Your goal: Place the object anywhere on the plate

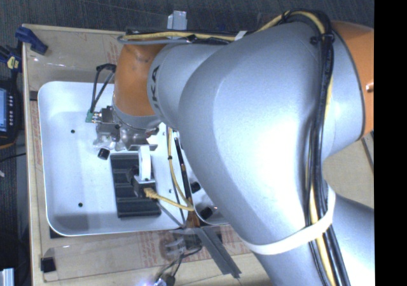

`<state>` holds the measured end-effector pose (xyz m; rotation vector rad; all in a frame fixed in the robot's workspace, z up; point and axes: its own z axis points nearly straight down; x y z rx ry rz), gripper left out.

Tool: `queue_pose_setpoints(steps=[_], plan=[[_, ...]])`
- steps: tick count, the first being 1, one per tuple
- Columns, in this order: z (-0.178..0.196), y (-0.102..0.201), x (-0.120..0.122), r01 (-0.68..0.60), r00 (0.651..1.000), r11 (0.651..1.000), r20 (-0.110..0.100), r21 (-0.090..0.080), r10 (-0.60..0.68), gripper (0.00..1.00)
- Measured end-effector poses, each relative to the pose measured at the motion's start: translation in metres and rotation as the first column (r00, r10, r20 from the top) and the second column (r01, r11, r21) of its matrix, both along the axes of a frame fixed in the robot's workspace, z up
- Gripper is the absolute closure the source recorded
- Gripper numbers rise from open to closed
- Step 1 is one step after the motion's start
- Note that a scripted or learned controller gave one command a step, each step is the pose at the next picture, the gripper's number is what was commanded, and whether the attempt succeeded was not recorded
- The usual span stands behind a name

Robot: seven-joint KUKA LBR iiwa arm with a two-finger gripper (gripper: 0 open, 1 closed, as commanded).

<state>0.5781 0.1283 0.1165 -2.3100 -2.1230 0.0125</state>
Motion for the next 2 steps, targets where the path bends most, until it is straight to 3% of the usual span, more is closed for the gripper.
queue_pose_setpoints(steps=[1, 2], plan=[[0.075, -0.074, -0.014, -0.282, 0.959, 0.959, 0.008, 0.001, 0.282, 1.0], [-0.025, -0.022, -0.07, -0.262, 0.965, 0.965, 0.008, 0.007, 0.262, 1.0]])
